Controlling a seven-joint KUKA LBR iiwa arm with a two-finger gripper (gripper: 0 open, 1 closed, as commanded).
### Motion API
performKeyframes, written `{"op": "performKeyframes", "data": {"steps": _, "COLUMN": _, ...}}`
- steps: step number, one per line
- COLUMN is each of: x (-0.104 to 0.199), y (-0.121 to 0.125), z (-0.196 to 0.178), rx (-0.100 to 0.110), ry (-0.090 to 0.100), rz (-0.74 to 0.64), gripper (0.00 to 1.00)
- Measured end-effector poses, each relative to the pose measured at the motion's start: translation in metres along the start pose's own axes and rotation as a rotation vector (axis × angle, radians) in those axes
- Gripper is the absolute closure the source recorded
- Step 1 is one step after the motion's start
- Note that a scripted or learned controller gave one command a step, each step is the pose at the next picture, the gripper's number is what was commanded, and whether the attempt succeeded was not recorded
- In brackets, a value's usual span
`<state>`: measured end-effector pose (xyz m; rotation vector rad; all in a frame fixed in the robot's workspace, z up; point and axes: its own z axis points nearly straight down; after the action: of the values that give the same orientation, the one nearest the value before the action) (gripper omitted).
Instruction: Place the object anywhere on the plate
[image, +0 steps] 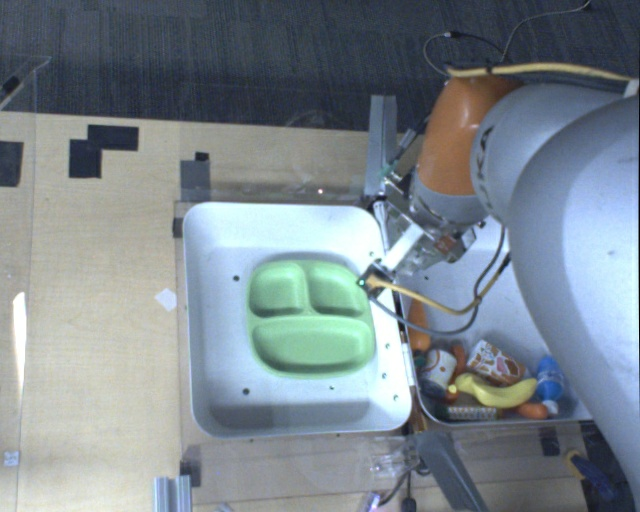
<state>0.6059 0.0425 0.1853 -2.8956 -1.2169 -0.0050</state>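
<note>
A green plate (308, 318) with three compartments lies in the middle of the left white bin (215, 300). My gripper (430, 262) hangs below the orange-banded wrist, over the divider between the two bins and just right of the plate's upper right corner. An orange object (417, 316) shows just below the gripper at the left wall of the right bin; I cannot tell whether it is held. Nothing lies on the plate.
The right bin (480, 412) holds several small items at its front: a yellow banana (492, 391), a white and red carton (492, 358), a blue item (548, 377). The large grey arm covers most of that bin. Bare wooden bench lies to the left.
</note>
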Motion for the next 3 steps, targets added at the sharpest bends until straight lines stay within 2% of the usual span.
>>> {"op": "performKeyframes", "data": {"steps": 1, "x": 0.0, "y": 0.0, "z": 0.0, "rx": 0.0, "ry": 0.0, "rz": 0.001, "gripper": 0.0}}
{"op": "performKeyframes", "data": {"steps": 2, "x": -0.011, "y": -0.054, "z": 0.04, "rx": -0.041, "ry": 0.006, "rz": 0.085, "gripper": 0.0}}
{"op": "performKeyframes", "data": {"steps": 3, "x": -0.009, "y": -0.054, "z": 0.046, "rx": -0.051, "ry": 0.004, "rz": 0.153, "gripper": 0.0}}
